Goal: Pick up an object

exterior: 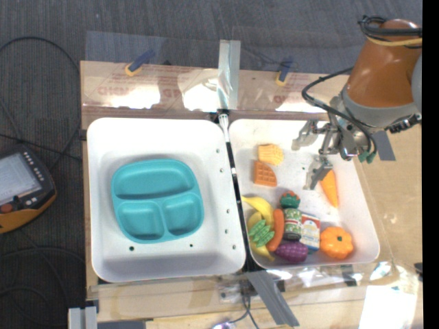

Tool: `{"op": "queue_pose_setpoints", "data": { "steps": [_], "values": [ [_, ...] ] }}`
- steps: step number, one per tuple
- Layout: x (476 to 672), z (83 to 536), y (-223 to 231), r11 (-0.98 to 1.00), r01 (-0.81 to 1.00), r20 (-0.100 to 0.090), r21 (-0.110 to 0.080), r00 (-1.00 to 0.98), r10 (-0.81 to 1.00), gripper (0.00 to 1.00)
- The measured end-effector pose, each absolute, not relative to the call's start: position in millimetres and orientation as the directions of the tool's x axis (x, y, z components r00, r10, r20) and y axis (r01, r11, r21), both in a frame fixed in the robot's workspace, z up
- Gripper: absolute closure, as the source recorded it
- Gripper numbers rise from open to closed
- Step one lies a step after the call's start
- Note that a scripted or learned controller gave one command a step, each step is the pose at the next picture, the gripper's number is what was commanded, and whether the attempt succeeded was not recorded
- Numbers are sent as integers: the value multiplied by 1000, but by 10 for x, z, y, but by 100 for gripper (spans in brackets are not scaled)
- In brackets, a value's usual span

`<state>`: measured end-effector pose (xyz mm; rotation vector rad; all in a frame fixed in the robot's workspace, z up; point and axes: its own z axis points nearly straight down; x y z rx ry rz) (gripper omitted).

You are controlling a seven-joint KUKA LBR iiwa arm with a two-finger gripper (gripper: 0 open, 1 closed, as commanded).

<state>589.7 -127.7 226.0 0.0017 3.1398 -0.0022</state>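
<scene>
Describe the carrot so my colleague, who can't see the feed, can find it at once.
Start at the right-hand shallow white bin. Along its right wall, above the round orange toy pumpkin, lies the slim orange toy carrot, just below the gripper. Unlike the pile of toys at the bottom, it lies alone, long and tapered.

Two shallow white bins sit side by side on the worktop (110, 81). The left bin (103, 142) holds a teal compartment tray (158, 199) with one long section above two smaller ones. A grey divider post (229, 60) stands upright behind the seam between the bins. Two clips, blue (140, 61) and yellow-blue (282, 72), lie along the worktop's far edge. A handheld control pendant (20, 182) rests on the dark carpet (41, 19), with black cables (27, 53) nearby.
</scene>
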Motion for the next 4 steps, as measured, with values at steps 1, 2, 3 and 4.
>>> {"op": "queue_pose_setpoints", "data": {
  "steps": [1, 2, 3, 4],
  "values": [
    [5777, 1043, -1020, 999, -32, -23, -7, -999, -33, 0],
    [6260, 968, -961, 997, 72, -26, -2, -997, 72, 0],
    [5092, 956, -1488, 997, 73, -27, -6, -997, 73, 0],
    [5393, 960, -1144, 1000, -1, -30, -10, -1000, -1, 0]
  ]
}}
